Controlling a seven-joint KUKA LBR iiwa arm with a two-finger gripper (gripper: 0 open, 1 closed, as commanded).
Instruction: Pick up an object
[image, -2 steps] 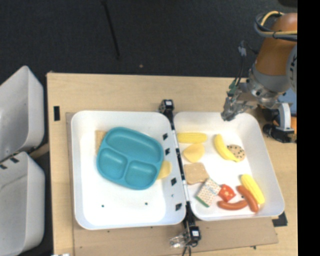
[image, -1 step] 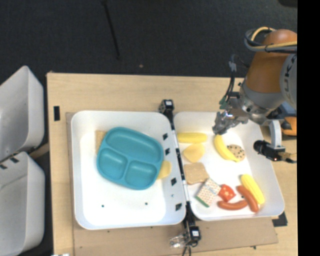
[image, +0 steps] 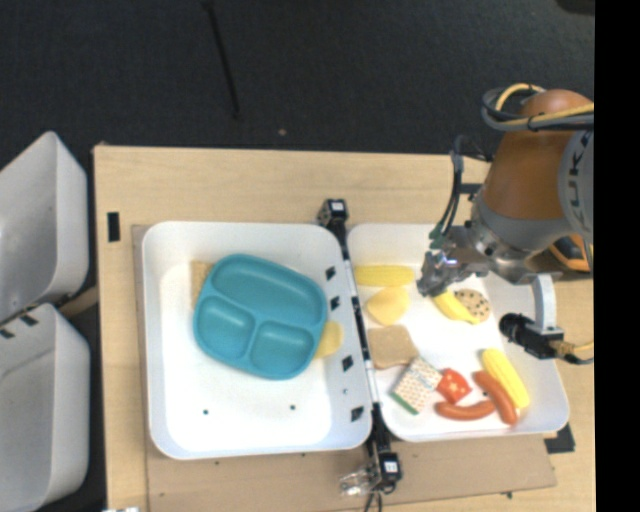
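**Ana:** Position first: where does the end effector (image: 437, 275) sit?

**Ben:** Over the right bin (image: 560, 400), near its upper middle, hanging low above the toy food. Whether it is released or clenched I cannot tell; from this slant the tips blur into the dark wrist hardware.

**Ana:** And the nearest candidate?

**Ben:** The yellow piece with the speckled end (image: 463, 305), just beside the end effector, toward the lower right of it. Its long axis runs on a diagonal, upper left to lower right.

**Ana:** Anything closer on the other side?

**Ben:** A yellow block (image: 384, 275) lies to the left, lying flat with its long axis across the bin, and a rounded yellow wedge (image: 388, 304) sits just below that. Both are a little farther off than the speckled piece, I judge.

**Ana:** So the move?

**Ben:** Probably a short shift down and right, with the closing line set across that diagonal. The corn cob (image: 504, 375) and sausages (image: 478, 404) are well apart, at the near edge.

**Ana:** The left bin (image: 160, 420)?

**Ben:** It holds the blue divided plate (image: 260, 315), far across the divider on the desk (image: 120, 190).
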